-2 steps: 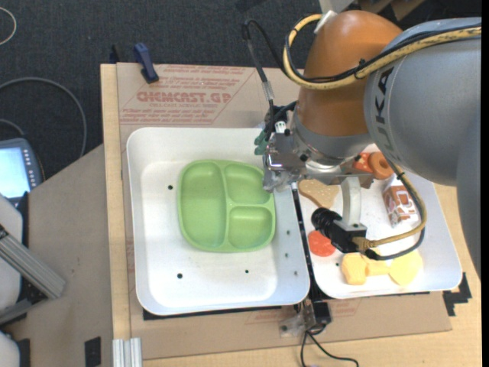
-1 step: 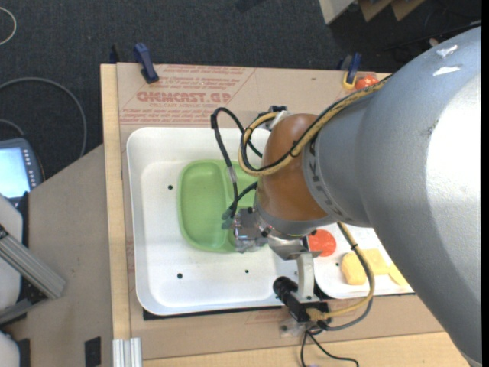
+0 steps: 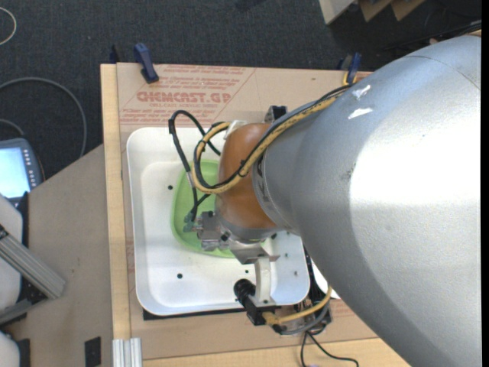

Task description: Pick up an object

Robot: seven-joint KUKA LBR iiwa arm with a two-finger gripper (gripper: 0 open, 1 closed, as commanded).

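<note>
Grey arm (image 3: 382,189) over green object (image 3: 183,205), white bin (image 3: 149,281).

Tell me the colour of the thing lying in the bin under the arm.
Light green, seen in the camera view inside the white bin.

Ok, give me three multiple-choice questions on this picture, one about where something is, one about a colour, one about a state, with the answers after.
1. Where does the arm reach down?
A. Into the white bin
B. Onto the dark floor
C. Onto the cardboard sheet

2. What colour is the thing lying under the arm's wrist?
A. Red
B. Green
C. Blue

3. How is the green thing seen?
A. In full view
B. Partly covered by the arm
C. Hanging outside the bin

Answers:
A, the wrist sits over the white bin.
B, the green thing shows beside the wrist.
B, its right part is hidden behind the wrist.
</note>
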